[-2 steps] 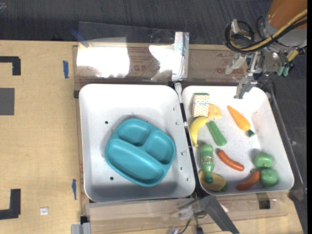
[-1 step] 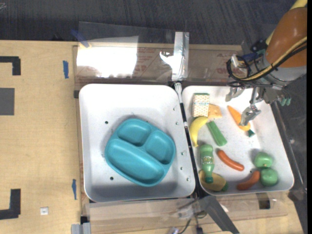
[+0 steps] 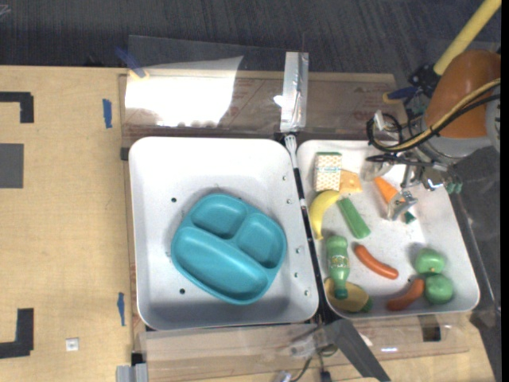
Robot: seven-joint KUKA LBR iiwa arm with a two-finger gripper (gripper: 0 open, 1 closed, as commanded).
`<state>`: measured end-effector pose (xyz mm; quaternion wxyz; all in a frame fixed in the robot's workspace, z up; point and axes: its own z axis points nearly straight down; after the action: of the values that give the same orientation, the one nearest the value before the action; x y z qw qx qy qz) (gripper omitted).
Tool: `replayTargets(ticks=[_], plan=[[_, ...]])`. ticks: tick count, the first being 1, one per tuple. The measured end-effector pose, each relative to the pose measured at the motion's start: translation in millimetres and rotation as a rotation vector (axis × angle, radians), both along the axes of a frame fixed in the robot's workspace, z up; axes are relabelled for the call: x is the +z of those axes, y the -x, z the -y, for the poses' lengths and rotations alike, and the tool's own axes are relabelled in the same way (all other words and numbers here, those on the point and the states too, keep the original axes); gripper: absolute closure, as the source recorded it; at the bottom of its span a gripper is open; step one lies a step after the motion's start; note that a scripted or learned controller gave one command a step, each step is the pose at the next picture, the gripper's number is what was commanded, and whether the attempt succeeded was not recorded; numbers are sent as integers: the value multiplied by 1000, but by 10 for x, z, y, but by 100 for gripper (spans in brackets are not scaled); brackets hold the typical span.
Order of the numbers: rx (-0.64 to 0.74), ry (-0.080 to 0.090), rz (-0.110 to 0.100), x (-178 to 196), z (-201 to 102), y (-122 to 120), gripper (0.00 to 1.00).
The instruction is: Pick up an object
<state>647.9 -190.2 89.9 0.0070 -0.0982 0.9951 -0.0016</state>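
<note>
Camera view shows the gripper [image 3: 400, 200] low in the right bin [image 3: 465, 249] at the frame's right, just beside a small orange piece [image 3: 385, 189], its opening impossible to tell, so a close could glance off and nudge it away.

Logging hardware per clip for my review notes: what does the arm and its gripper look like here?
The arm enters from the right, with an orange band above a grey wrist section. Yellow and black cables loop along it toward the gripper, a small metallic assembly with a green marking beside it. A yellow bar slants above the arm.
</note>
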Motion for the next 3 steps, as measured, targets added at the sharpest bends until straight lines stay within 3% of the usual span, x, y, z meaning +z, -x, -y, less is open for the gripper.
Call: replayTargets(ticks=[1, 2, 3], plan=[[-29, -2, -6, -18, -236, 204, 0], [-27, 0, 11, 134, -247, 156, 100], [41, 3, 7, 1377, -268, 155, 100]])
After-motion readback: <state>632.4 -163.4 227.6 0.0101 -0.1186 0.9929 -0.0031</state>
